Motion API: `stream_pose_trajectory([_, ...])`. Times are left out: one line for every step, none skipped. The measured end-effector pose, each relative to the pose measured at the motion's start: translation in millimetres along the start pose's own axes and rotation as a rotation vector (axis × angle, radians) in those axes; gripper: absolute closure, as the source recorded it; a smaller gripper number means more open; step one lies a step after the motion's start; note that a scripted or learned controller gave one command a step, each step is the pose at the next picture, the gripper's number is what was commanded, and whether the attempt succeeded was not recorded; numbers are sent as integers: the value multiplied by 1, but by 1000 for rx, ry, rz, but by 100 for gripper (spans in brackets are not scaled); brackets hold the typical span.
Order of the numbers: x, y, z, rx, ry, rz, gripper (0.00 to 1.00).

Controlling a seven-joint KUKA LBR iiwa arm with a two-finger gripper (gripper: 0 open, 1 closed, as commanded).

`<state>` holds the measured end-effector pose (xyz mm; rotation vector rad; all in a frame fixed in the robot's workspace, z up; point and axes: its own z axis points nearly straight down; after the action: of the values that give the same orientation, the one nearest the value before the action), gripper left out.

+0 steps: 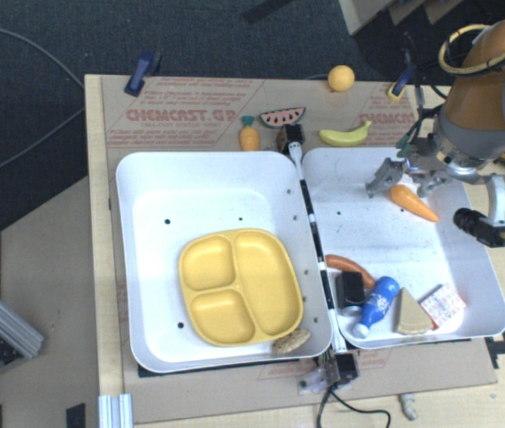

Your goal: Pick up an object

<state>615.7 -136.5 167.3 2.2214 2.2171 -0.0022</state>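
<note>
Right white bin [467,279]: my gripper [401,178], fingers spread w/ nothing between, sits over the toy carrot [412,203]; I should centre, then close.

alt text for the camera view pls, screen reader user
A robot arm's gripper hangs over an orange carrot in the right white bin, which also has a blue bottle near its front. The left bin has a yellow divided plate.
</note>
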Motion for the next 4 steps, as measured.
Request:
stream_pose_trajectory([-56,22,-11,-2,0,-1,0])
stream_pose_trajectory([-55,49,85,6,4,-3,0])
stream_pose_trajectory([-56,52,72,-2,0,-4,100])
stream_pose_trajectory([-83,12,83,3,3,-1,100])
